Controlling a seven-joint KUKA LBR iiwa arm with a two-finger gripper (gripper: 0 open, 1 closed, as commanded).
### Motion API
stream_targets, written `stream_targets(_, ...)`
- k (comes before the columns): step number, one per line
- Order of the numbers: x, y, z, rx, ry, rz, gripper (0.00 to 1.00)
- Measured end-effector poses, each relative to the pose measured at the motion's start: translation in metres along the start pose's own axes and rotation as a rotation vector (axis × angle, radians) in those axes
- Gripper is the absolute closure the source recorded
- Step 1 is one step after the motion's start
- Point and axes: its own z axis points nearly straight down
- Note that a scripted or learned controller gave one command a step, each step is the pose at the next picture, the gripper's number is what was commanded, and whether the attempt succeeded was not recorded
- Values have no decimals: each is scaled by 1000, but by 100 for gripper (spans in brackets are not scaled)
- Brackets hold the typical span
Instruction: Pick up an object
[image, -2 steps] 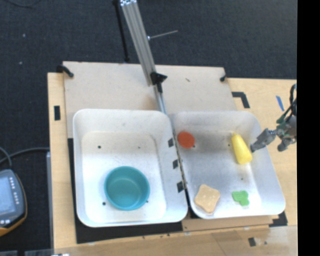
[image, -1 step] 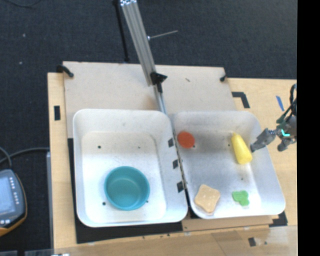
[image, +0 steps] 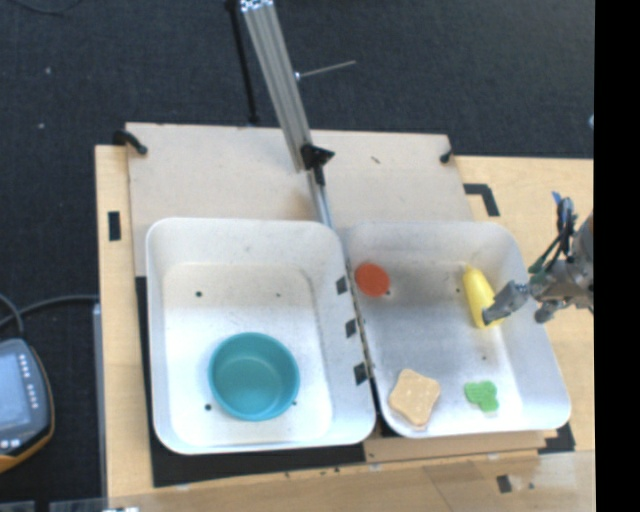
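The tool (image: 520, 300) sits at 3 o'clock of the right bin (image: 530, 385), mostly cut off; its opening cannot be told. One tip touches the banana (image: 477, 292). Sponge (image: 414, 397) at 6, ball (image: 372, 280) at 10.

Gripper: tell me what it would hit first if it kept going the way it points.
Likely the yellow object: the gripper points left at it over the right bin. Height is unclear, so it might pass above.
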Motion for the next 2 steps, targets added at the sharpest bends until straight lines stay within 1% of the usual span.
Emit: stream_targets(2,5,7,84,5,0,2,0)
